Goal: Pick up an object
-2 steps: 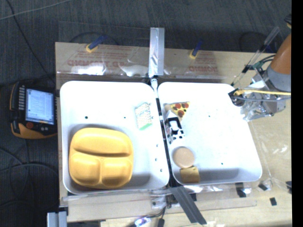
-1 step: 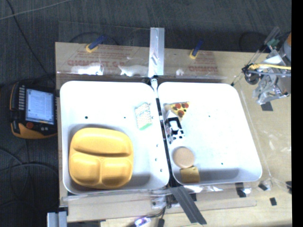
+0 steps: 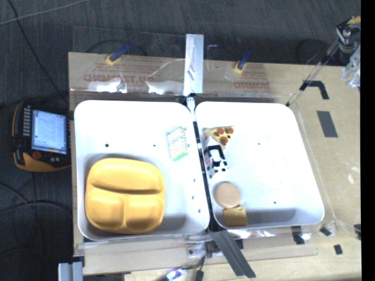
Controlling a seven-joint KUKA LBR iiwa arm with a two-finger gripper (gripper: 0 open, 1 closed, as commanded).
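Currently a big yellow block (image 3: 125,193) is lying in the left bin (image 3: 117,113), small pieces (image 3: 227,195) sitting in the right bin (image 3: 281,157); the gripper's state cannot be told.

1 fixed camera looks steeply down on 2 white bins (image 3: 105,116) from above.
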